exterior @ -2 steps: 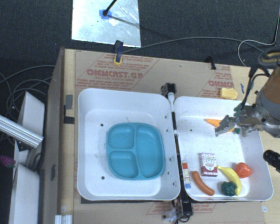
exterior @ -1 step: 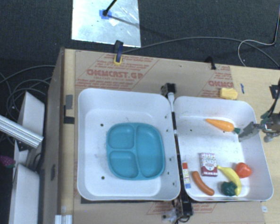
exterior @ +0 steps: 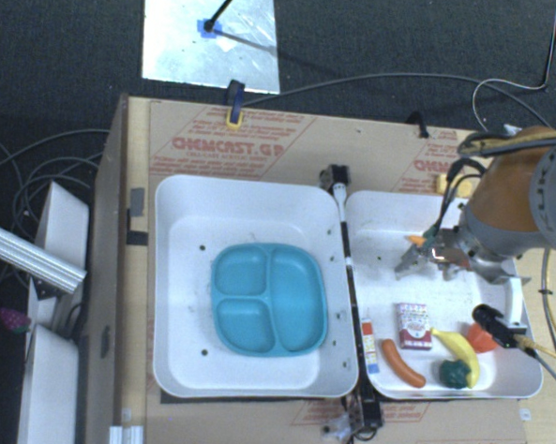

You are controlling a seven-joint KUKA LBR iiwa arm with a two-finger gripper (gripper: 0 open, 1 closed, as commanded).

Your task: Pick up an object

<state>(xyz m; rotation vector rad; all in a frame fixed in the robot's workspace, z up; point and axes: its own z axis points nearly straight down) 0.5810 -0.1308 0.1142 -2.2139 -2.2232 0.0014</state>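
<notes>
Hovering low over the far part of the right bin (exterior: 372,217), the gripper (exterior: 414,262) spreads its fingers empty, while the red carton (exterior: 412,326) lies just nearer.

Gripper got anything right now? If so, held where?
Nothing held. The gripper hangs over bare floor of the right bin, apart from the toys along its front edge.

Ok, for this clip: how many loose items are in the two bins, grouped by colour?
Blue: 1, the divided plate in the left bin.
Red: 2, the small box and the sausage.
Yellow: 1, the banana.
Green: 1, the lumpy piece.
Orange: 1, the piece at the right bin's edge.
Total: 6.
</notes>
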